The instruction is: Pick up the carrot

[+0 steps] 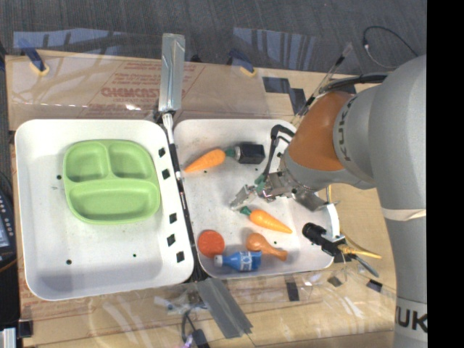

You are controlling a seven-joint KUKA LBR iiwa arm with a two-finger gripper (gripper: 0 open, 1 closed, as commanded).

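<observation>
— Where is the carrot (267, 220) found?
— It is seen lying in the right bin (217, 133), just below the pincer (250, 194); a second carrot (205, 161) is seen near the bin's left wall.
— How is the pincer set?
— Its fingers are spread apart, with nothing held between them.

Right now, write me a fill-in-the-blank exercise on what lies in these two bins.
1. The green divided plate lies in the ____ bin.
2. The right bin holds ____ carrots: one near the divider, one below the gripper.
3. The red ball sits just left of the ____ bottle.

Missing words: left; two; blue
</observation>
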